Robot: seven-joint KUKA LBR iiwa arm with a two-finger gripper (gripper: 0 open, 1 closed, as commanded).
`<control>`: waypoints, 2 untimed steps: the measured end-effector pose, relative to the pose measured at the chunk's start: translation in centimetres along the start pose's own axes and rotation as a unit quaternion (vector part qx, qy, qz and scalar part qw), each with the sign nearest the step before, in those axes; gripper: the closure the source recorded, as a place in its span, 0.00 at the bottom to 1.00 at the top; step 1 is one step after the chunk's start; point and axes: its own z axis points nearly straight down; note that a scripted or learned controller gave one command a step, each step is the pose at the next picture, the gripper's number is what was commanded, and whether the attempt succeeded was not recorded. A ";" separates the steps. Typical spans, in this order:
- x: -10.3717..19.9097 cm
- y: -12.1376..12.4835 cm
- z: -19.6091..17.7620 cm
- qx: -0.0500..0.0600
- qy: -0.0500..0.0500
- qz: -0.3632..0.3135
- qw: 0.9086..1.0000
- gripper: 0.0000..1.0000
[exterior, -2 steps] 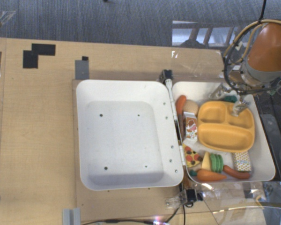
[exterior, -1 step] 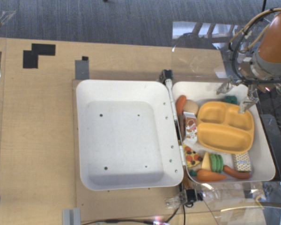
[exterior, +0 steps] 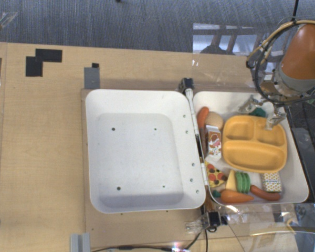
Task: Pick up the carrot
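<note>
The carrot (exterior: 236, 196) is lying untouched at the right bin's (exterior: 303, 185) near edge; the gripper (exterior: 266, 113) is hovering well apart over the yellow tray (exterior: 254, 143), grip state indiscernible; picking remains.

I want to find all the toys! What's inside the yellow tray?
The yellow plastic divided tray looks bare in its compartments. The robot's gripper hangs over its far edge, hiding that corner. Anything underneath the tray is covered.
</note>
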 end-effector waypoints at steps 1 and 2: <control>-0.1 -0.4 1.0 0.005 0.000 0.126 0.992 0.00; -0.1 -0.4 1.0 0.005 -0.001 0.171 0.985 0.00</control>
